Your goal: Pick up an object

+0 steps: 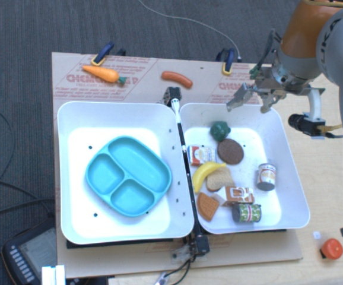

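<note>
My gripper (253,100) hangs over the far rim of the right bin (290,159), its two fingers spread open with nothing between them. Below it in that bin lie a dark green toy vegetable (220,130), a brown round patty (230,151), a yellow banana (205,173), a slice of bread (220,179), a small red-and-white carton (202,155), a grey tin can (266,176), a brown cracker (207,206), a small orange box (240,195) and a green-labelled can (247,212) lying on its side.
The left bin (76,129) holds a blue divided plate (129,175). On the cardboard behind the bins lie a toy carrot (102,73) and a toy sausage (177,79), with clamps (228,61) along the back edge. An orange object (332,249) sits on the bench at lower right.
</note>
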You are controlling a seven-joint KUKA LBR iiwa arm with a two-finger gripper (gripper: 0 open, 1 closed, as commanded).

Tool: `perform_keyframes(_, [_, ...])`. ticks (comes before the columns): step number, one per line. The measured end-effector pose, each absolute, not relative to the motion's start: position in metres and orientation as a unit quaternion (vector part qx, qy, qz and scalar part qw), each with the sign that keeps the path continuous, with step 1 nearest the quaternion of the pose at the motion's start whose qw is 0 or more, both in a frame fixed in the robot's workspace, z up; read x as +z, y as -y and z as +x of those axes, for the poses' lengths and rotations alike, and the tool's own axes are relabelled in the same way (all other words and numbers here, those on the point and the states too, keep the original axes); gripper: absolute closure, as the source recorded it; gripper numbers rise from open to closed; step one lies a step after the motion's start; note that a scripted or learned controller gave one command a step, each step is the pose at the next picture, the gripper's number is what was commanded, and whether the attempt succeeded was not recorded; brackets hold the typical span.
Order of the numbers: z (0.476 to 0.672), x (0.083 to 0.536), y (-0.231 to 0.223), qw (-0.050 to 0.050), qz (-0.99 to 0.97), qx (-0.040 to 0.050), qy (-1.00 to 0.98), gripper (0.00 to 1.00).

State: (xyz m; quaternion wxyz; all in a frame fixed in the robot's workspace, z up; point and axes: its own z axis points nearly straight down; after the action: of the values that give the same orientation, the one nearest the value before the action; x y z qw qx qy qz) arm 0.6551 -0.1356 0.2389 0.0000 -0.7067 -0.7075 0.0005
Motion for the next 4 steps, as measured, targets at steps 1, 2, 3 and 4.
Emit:
perform_keyframes(1, [0.609,0.103,0.108,-0.001,-0.707,-0.0007,0.707,0.0])
perform_keyframes(2, [0.61,0.114,0.107,-0.002,-0.707,-0.0026,0.707,1.0])
perform_keyframes(3, [0.633,0.226,0.096,-0.001,-0.707,-0.0001,0.707,1.0])
perform_keyframes(4, [0.633,0.225,0.096,-0.001,-0.707,0.0007,0.707,0.0])
